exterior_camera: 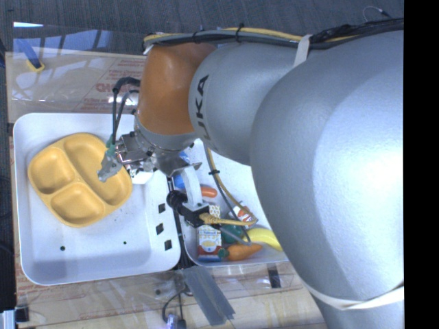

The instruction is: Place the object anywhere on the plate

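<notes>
The tool [110, 164] (fingers' state unclear) hangs over the yellow plate's [68, 177] right edge.

1. Plate [72, 177]: yellow.
2. Bins [82, 262]: white.
3. Arm [309, 156]: grey, with an orange band [168, 91].
4. Right bin: a yellow banana [264, 238], an orange carrot [241, 251].

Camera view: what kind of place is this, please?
Probably a robot lab test bench: a large grey arm with an orange band reaches over two shallow white bins, one bearing a yellow divided plate, the other small toy-like food items.
</notes>
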`<state>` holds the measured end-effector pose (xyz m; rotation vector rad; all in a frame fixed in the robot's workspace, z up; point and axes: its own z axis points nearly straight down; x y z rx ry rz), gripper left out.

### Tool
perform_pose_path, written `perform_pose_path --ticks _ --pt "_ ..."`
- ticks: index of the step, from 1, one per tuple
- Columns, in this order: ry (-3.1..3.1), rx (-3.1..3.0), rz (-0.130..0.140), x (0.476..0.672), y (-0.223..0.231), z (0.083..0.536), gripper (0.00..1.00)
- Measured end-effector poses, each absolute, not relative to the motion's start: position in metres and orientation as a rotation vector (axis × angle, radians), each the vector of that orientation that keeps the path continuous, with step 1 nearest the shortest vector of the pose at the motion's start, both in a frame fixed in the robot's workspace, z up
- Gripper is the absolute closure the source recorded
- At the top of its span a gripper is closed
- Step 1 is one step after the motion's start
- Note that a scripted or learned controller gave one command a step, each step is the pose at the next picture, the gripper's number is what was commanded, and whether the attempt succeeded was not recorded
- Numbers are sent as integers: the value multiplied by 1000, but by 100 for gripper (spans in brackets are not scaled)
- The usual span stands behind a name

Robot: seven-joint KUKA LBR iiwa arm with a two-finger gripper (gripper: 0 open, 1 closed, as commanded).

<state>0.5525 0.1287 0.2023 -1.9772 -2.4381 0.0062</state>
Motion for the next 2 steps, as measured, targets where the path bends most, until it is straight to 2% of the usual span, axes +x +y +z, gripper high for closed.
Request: perform_pose_path --ticks 1,2 --pt "-2464 -1947 3 565 113 194 0" --pt "-2464 -1949 2 565 113 194 0"
